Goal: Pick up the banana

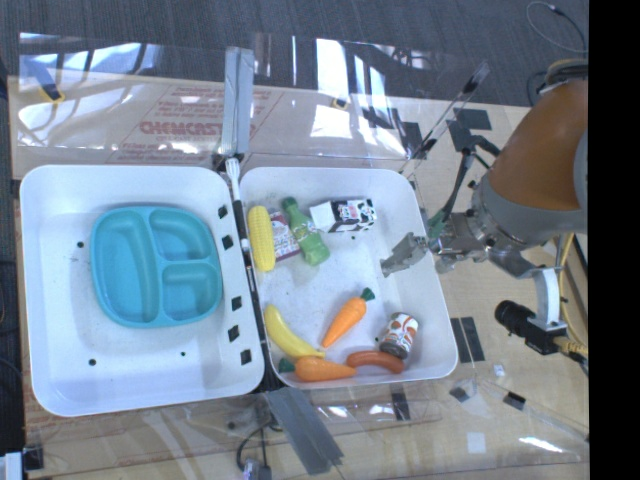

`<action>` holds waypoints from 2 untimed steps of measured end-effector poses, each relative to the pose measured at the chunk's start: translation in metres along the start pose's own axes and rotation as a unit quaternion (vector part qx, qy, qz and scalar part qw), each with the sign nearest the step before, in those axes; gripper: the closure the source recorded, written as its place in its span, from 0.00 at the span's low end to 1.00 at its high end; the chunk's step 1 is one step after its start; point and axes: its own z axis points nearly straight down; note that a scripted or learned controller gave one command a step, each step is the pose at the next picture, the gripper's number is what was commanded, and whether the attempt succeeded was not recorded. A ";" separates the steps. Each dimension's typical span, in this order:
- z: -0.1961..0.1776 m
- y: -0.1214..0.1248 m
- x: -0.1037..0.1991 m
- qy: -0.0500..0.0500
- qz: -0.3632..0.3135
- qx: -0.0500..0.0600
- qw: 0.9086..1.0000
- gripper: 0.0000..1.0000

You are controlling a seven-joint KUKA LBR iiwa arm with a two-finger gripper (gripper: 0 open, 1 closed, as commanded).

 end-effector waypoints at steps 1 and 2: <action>0.044 0.065 0.048 -0.001 0.003 0.000 1.000 0.00; 0.071 0.097 0.106 0.000 -0.062 -0.001 0.998 0.00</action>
